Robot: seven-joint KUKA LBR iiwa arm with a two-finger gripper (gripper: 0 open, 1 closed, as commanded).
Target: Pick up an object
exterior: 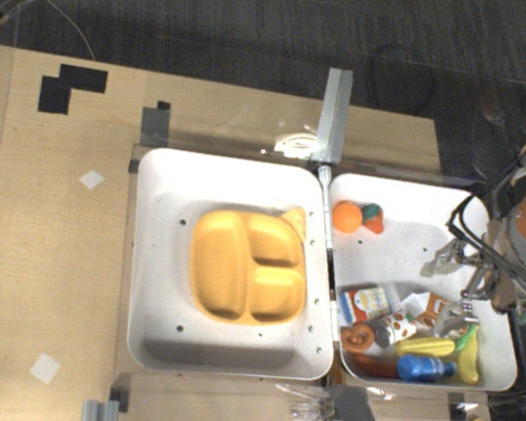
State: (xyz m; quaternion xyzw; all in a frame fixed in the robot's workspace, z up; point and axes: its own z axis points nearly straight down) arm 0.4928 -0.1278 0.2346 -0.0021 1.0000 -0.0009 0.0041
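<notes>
Toys point(409, 339) heaped just beside pincer point(456, 293) — right bin point(406, 198).

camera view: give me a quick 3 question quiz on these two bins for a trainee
1. True or false: the yellow divided tray lies in the left bin.
2. Which thing sits alone near the top of the right bin? A) a blue bottle B) an orange ball C) a banana
3. Fill in: the blue bottle lies along the ____ edge of the right bin, just below the banana.

Key
1. True.
2. B, the orange ball, with a small green and red piece beside it.
3. Bottom, in the pile that the gripper hangs over.
</notes>
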